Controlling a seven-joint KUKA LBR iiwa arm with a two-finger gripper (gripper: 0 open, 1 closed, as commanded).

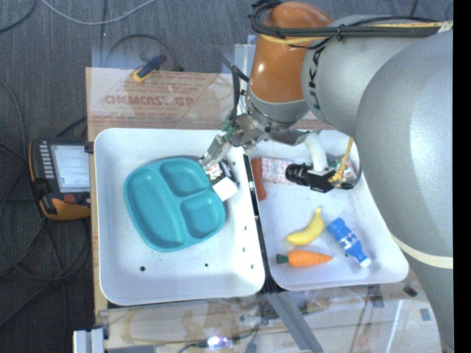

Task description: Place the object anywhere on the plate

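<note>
The gripper (219,169) hovers at the teal plate's (173,204) right rim in the left bin (110,271), fingers closed on a small white object (225,188).

Single fixed camera above bench, looking down at slant on both bins (103,197) (arm (383,94) enters from right).

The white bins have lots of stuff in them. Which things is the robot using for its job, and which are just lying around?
For the job:
- teal plastic plate with three compartments, in the left bin
- the tool, at the plate's right rim

Just lying about, in the right bin:
- yellow toy banana
- orange toy carrot
- blue plastic bottle
</note>
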